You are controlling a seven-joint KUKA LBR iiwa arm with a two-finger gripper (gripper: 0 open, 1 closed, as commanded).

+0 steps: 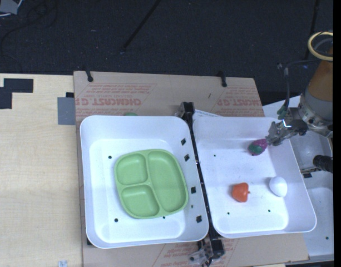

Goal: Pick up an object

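In the right bin [231,227] lie three small things: a purple and green object [258,147] near the far right side, a red-orange pepper-like piece [240,192] toward the front, and a white egg-shaped object [278,186] by the right wall. My gripper [277,133] hangs over the bin's far right edge, just right of and above the purple object. Its tips sit close to that object, but whether they touch it is unclear from this angle.
The left bin [98,227] holds a green plate [151,183] with three compartments. A black divider [196,171] runs between the two bins. Cardboard [159,96] lies under the bins, and a light wooden bench top [31,177] extends to the left.
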